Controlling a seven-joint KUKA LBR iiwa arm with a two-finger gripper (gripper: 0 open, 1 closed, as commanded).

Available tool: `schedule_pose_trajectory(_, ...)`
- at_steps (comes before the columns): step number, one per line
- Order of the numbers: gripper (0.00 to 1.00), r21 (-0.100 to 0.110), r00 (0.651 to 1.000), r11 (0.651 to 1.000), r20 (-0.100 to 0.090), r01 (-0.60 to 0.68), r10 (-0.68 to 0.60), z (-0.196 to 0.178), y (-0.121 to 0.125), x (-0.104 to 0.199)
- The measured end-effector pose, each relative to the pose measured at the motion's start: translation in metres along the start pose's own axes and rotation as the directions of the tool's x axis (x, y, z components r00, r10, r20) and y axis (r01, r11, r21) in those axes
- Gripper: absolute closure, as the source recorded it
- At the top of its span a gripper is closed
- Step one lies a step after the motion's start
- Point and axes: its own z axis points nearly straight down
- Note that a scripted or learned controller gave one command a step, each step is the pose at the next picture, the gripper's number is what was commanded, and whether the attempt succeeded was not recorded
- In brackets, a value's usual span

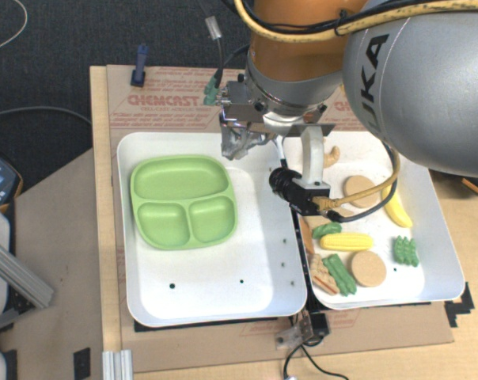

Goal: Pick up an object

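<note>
Arm [397,62] cut off above

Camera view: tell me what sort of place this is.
Probably a robotics lab test bench: an industrial arm over two white bins, toy food such as a corn cob beside a green divided tray, cables trailing across dark carpet.

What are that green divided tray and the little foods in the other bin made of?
The green three-compartment tray looks like moulded plastic: one even colour, rounded edges, a soft matte sheen. The yellow corn cob, yellow banana and round tan biscuit appear to be plastic toy food, given their flat uniform colours, though that is a guess from looks.
</note>
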Motion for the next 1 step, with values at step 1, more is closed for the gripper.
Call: schedule_pose_trajectory(1, 1.0, 0.014, 1.0, 1.0, 0.002, 0.01, -0.01, 0.016, -0.0468, 0.0471)
